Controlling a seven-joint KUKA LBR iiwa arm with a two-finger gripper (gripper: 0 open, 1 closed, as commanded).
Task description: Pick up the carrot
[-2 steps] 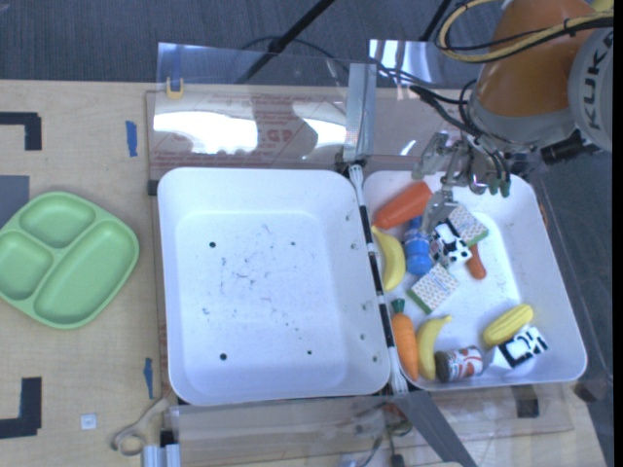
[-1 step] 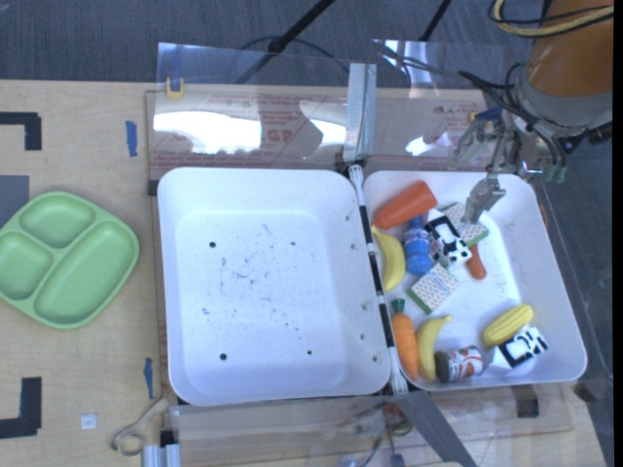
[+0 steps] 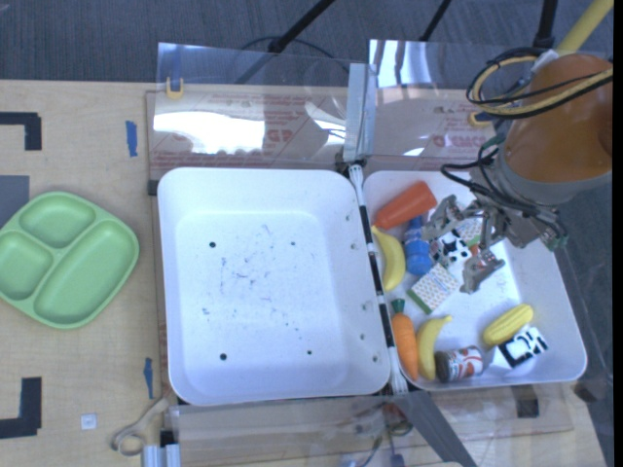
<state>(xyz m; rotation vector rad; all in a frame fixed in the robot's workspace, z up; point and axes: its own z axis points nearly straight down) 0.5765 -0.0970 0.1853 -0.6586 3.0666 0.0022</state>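
Two-finger gripper (image 3: pixel 474 248), finger state indeterminate, amid clutter; orange tapered carrot (image 3: pixel 404 344) lies below-left against bin's divider edge.

a green divided plate (image 3: pixel 66 258) sits at the frame's left on the wooden bench (image 3: pixel 78 115). the right bin (image 3: pixel 555 290) holds bananas (image 3: pixel 390 258), a small can (image 3: pixel 459 363) and a blue item (image 3: pixel 419 255).
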